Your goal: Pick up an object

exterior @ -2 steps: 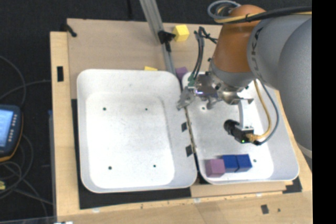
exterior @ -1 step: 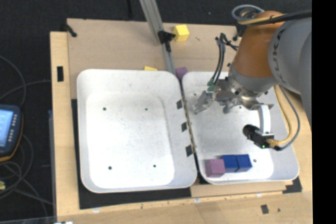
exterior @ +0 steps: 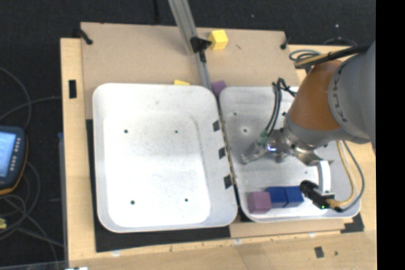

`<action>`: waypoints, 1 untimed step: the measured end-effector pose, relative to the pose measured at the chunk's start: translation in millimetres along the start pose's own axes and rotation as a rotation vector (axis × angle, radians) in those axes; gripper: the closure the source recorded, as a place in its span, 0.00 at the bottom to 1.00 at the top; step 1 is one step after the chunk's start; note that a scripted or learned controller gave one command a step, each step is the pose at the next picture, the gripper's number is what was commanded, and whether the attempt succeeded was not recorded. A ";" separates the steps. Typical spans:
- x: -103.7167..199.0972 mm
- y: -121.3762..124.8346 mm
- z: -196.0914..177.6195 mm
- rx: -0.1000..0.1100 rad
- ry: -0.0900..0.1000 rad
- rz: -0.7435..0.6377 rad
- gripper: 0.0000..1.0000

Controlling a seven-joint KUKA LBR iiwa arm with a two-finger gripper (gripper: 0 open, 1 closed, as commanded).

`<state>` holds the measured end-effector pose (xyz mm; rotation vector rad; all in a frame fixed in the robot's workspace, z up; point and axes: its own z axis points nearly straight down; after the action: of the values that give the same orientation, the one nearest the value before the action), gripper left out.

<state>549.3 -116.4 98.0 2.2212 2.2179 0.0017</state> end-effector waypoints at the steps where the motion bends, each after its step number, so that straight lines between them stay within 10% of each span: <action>1: -0.3 2.4 -12.0 -0.009 0.000 0.009 1.00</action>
<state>551.7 -116.7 110.0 2.2269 2.2032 0.0108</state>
